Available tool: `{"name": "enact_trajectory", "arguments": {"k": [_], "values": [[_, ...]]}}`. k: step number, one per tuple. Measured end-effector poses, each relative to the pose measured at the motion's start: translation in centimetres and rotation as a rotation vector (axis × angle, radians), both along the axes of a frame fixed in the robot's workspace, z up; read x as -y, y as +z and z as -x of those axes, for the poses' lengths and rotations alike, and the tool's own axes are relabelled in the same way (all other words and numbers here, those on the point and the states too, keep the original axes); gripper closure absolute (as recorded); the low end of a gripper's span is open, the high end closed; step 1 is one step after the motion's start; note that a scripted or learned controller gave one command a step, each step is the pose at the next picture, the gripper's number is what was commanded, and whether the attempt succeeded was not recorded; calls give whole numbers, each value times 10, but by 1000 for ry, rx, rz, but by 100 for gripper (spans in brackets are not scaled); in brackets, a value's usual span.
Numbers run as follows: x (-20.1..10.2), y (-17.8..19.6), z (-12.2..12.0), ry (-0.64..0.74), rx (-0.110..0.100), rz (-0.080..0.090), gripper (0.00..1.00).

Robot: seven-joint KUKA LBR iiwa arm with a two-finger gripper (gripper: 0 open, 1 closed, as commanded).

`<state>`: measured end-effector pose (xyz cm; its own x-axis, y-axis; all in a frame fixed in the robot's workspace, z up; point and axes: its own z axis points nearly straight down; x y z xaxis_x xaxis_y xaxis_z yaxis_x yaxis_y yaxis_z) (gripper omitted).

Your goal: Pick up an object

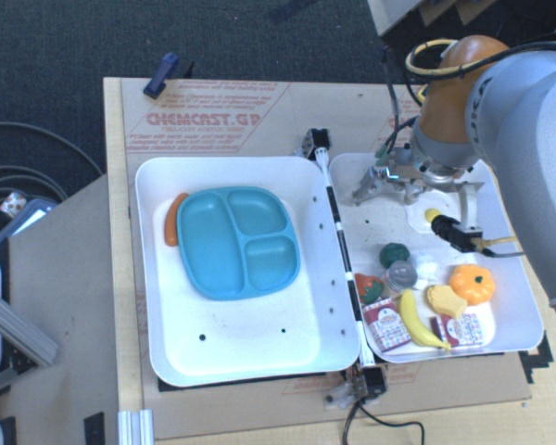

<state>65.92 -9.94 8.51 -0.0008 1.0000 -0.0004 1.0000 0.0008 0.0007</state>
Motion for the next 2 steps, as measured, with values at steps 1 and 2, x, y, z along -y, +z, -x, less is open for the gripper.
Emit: {"name": "enact_trajectory", "arguments": {"k": [1, 2], "values": [[-7, 0, -8, 0, 2, 1, 0], [-5, 0, 24, -1, -3, -1, 0]]}}
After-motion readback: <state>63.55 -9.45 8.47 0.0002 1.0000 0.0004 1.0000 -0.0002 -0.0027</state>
